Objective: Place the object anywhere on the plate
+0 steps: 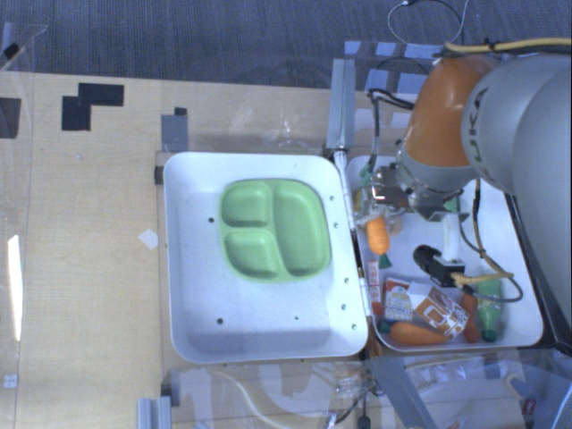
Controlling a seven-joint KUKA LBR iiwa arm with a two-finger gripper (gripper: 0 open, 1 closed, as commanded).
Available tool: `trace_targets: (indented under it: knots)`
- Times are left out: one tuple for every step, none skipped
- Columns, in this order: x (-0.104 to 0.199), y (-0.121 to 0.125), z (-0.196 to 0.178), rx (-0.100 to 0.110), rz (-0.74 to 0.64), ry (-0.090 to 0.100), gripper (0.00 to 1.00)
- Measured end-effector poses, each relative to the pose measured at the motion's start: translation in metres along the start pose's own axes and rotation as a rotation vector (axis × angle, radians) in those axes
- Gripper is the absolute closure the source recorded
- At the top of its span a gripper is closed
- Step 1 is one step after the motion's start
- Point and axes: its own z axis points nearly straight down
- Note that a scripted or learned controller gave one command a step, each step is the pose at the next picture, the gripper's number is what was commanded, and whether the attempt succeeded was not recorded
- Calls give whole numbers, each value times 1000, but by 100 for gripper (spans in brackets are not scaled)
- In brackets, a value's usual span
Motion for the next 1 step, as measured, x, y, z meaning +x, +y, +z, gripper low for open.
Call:
trace_targets:
  knots:
    - [87,32,-25,-3,-233,0,100]
